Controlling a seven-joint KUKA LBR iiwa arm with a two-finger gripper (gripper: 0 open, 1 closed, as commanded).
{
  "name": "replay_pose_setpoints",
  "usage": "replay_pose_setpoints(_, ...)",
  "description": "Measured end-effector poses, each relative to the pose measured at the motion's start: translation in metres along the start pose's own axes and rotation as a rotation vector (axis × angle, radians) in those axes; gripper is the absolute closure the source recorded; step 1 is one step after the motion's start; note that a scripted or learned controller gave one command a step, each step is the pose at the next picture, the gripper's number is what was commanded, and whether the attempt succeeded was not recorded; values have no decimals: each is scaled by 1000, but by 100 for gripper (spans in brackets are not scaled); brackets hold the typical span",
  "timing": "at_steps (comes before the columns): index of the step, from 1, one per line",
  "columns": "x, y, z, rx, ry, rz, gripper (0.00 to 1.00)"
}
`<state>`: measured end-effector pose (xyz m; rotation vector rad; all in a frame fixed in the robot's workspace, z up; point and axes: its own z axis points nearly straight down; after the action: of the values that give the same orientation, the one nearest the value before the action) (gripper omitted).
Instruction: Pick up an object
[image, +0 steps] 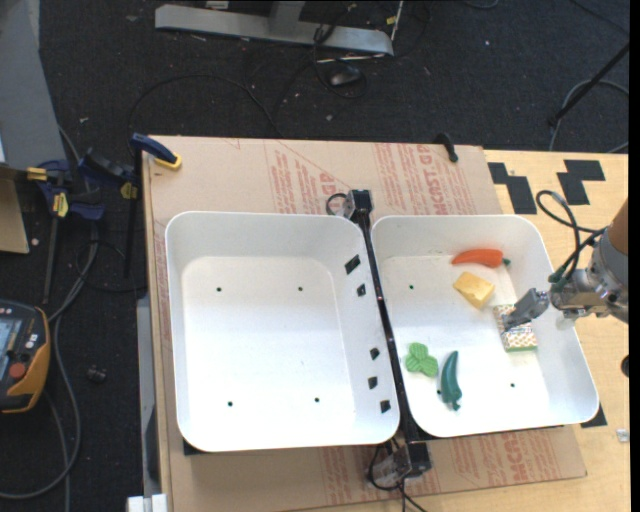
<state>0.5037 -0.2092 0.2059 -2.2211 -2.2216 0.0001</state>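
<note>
The gripper (522, 312) is seen low in the right bin (570, 400), its finger spread not discernible. A small patterned block (520, 339) (green, white and brownish) lies directly beneath it, touching or just under the tips, near the bin's right wall.

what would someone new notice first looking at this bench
The eye lands on the small bright items clustered in the right bin: an orange carrot-shaped piece near its far side, a yellow block just below it, and a green leafy piece beside a dark green pepper-like piece toward the near side. The end effector reaches in from the right edge, right over a small patterned block.
</note>
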Motion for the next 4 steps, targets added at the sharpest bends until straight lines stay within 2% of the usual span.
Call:
replay_pose_setpoints(1,10,65,64,5,2,-3,0)
replay_pose_setpoints(2,-13,138,96,2,0,-1,0)
replay_pose_setpoints(3,-1,155,114,1,0,-1,0)
replay_pose_setpoints(4,32,131,113,0,1,-2,0)
